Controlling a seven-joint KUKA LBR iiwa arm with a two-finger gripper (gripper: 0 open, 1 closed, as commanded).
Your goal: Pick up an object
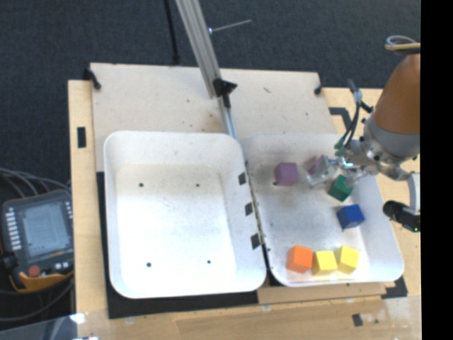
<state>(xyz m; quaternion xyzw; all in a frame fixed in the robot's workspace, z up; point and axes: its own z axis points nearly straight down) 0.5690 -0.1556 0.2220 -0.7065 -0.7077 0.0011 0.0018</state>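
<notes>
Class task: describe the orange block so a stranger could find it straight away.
Look in the right bin, along its near edge, where three blocks sit in a row. The orange block is the left end of that row, nearest the left bin; the two blocks beside it are yellow.

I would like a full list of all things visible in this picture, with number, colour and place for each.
bins: 2, white, side by side on the bench
purple block: 1, right bin, upper left part
green block: 1, right bin, beside the gripper
blue block: 1, right bin, below the green one
orange block: 1, right bin, near edge
yellow blocks: 2, right of the orange one
pendant: 1, grey, far left
metal pole: 1, silver, top
arm: 1, grey and orange, right
gripper: 1, over the right bin
</notes>
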